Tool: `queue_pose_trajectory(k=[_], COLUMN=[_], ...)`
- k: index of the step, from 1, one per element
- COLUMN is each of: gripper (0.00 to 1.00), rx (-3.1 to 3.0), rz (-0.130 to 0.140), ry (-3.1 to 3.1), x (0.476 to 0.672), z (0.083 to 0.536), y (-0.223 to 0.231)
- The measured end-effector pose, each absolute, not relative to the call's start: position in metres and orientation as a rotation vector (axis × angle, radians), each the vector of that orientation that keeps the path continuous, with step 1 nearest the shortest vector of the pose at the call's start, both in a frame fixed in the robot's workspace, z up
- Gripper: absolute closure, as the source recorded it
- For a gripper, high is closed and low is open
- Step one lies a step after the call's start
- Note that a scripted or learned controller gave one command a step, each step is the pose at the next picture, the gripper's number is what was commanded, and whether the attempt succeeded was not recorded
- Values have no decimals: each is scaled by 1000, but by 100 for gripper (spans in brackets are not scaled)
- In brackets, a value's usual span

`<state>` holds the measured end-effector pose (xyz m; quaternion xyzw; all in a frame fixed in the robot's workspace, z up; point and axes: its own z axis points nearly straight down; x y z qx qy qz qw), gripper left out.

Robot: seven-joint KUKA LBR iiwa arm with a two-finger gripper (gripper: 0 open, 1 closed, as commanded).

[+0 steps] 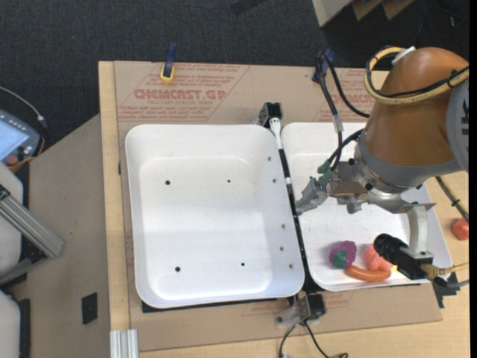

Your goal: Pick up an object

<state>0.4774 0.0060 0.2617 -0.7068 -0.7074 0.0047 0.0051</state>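
Left bin (149, 200) floor open; right bin (317, 274) crowded: arm (414, 118) overhead, toys (358, 259) front corner.

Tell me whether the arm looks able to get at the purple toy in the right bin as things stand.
Probably yes. The purple toy lies uncovered near the right bin's front edge, with the gripper above and left of it. An orange piece crowds its right side.

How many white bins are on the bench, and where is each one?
2. The left bin lies in the middle of the view; the right bin sits against it, partly covered by the arm. More objects may be hidden under the arm.
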Motion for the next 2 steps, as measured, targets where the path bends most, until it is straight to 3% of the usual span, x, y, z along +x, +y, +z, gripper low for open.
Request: queue_pose_trajectory(k=[1,2], gripper=[0,0], rx=[-2223,-2228], rz=[10,-2], ry=[-2212,-2222], x=[494,525], z=[180,198], y=[-34,-62])
